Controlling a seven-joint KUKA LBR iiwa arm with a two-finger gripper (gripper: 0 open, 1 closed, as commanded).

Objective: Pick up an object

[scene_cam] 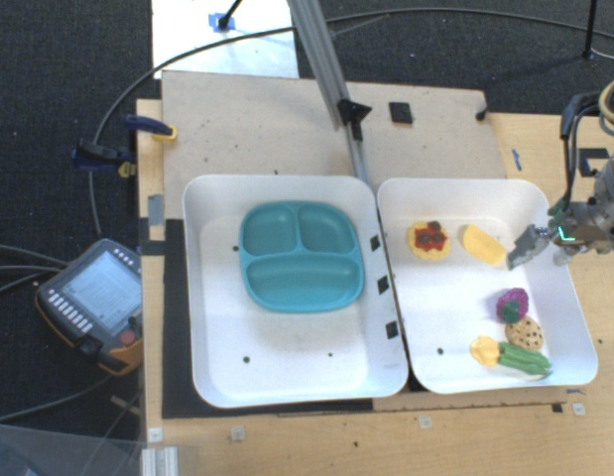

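Camera view looks down on two shallow white bins set side by side on the surface [426,147], so one can hold the goods and the other can receive them. At 9 o'clock, the left bin [217,365] carries a teal divided plate [302,256], smooth moulded plastic with three compartments. At 3 o'clock, the right bin [455,370] holds the toy foods, any of which would serve as the object to pick: a small round tart with red topping [429,239], a smooth yellow wedge [484,245] just beside it, a knobbly purple bunch of grapes [513,304], a speckled cookie [526,335], a yellow lump [484,350] and a green pod-like piece [526,361] clustered at 5 o'clock. The pincer [531,248] hangs near the yellow wedge, at the bin's right wall, probably lining up on it. I cannot tell whether it is spread or pressed together; nothing is seen inside it.
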